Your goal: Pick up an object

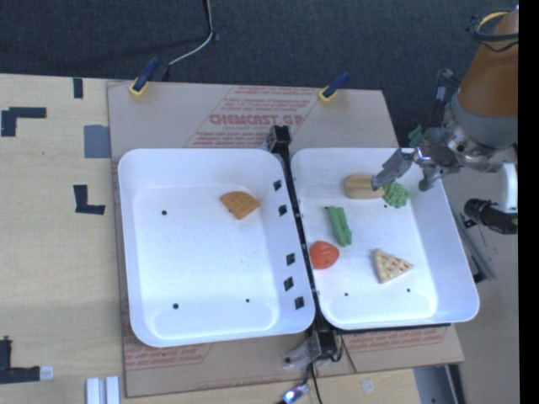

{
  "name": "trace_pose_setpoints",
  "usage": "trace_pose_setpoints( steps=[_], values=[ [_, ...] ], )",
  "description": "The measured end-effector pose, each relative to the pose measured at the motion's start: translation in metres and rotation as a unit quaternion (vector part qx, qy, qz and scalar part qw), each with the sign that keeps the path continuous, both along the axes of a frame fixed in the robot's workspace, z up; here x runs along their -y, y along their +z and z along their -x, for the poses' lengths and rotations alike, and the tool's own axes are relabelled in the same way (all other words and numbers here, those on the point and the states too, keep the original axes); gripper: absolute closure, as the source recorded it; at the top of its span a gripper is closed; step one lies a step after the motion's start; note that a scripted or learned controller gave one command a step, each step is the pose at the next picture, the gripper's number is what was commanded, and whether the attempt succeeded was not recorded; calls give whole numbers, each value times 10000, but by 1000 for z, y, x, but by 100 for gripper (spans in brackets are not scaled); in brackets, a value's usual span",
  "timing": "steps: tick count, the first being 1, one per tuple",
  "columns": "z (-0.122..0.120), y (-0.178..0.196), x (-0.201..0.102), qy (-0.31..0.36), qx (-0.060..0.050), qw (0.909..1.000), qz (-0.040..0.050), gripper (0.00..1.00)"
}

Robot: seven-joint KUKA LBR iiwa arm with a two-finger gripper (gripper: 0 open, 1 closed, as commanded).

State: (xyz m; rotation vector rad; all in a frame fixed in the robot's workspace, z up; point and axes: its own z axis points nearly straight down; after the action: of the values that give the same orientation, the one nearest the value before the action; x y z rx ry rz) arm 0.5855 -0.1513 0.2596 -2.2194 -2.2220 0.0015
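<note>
We see our tool (396, 172) hanging over the right bin (446, 259), above the green lump (395, 194) beside the tan block (362, 187); we cannot tell its state. The lump looks light and knobbly, so we would pinch across its middle.

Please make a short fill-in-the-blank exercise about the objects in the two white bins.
1. The orange wafer-like piece lies alone in the ____ bin.
2. The red object lies in the right bin, close to the ____ between the bins.
3. The cracker has the shape of a ____.
4. The gripper is above the ____ bin.

Missing words: left; divider; triangle; right
</note>
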Motion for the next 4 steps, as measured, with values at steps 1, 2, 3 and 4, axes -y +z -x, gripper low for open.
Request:
trace_pose_setpoints(
  steps=[1,2,3,4],
  values=[
    [10,-97,-35,8,-49,10000,-14,0],
    [67,-179,-49,-4,-19,10000,-1,0],
    [24,-175,-42,0,8,10000,0,0],
    [-63,-177,-22,-18,-110,9999,-23,0]
  ],
)
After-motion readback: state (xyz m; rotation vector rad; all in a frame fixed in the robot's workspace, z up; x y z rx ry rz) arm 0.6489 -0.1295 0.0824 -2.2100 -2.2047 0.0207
